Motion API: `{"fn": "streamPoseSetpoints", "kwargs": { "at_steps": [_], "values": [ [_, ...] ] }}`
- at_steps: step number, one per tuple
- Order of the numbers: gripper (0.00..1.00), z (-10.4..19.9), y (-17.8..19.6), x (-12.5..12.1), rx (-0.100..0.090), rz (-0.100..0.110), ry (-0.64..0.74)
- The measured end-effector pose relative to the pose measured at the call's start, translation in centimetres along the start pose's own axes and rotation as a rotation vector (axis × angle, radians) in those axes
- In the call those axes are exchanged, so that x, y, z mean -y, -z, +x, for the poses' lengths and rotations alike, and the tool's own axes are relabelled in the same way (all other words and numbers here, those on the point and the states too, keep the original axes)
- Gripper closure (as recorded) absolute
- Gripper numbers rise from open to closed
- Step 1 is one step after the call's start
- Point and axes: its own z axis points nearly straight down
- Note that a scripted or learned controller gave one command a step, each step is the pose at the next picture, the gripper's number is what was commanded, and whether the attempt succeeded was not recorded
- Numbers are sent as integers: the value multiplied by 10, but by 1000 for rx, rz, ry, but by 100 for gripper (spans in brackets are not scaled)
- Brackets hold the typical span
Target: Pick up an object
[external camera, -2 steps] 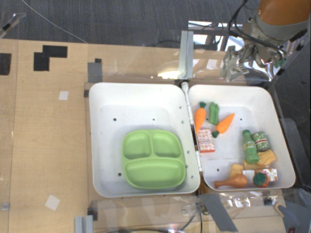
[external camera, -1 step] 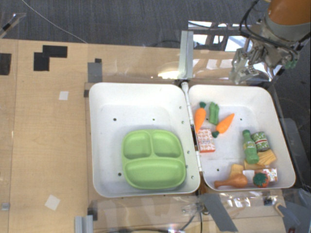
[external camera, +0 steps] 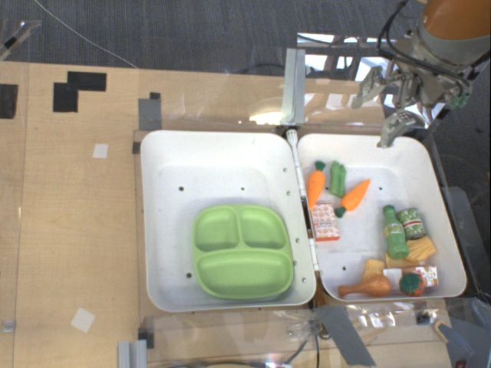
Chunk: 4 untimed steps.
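Observation:
My gripper (external camera: 404, 125) hangs over the far edge of the right bin (external camera: 430, 167), at the view's top right, below the arm's orange band. Its fingers (external camera: 390, 131) stand apart and open, with nothing between them. In the right bin lie two orange carrots (external camera: 315, 187) (external camera: 355, 195), a green vegetable (external camera: 337, 177), a red and white carton (external camera: 325, 223), a green bottle (external camera: 395, 233), a green can (external camera: 413, 222), a yellow piece (external camera: 421, 249), a drumstick (external camera: 367, 287) and a red and green fruit (external camera: 413, 283). All of them lie nearer the front than the gripper.
The left bin (external camera: 176, 167) holds a green divided plate (external camera: 242, 250) toward its front. A ridge (external camera: 299, 198) separates the two bins. A metal frame (external camera: 295, 90) stands behind the bins near the gripper. Wooden bench surface (external camera: 69, 228) stretches to the left.

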Motion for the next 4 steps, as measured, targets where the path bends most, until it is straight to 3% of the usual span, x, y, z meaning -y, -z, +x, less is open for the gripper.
{"fn": "streamPoseSetpoints", "kwargs": {
  "at_steps": [1,2,3,4],
  "values": [
    [0,10,-147,15,-15,-8,57],
    [0,77,-211,8,12,7,27],
    [0,81,-213,16,23,9,9],
    [100,74,-196,16,43,19,15]
  ]
}}
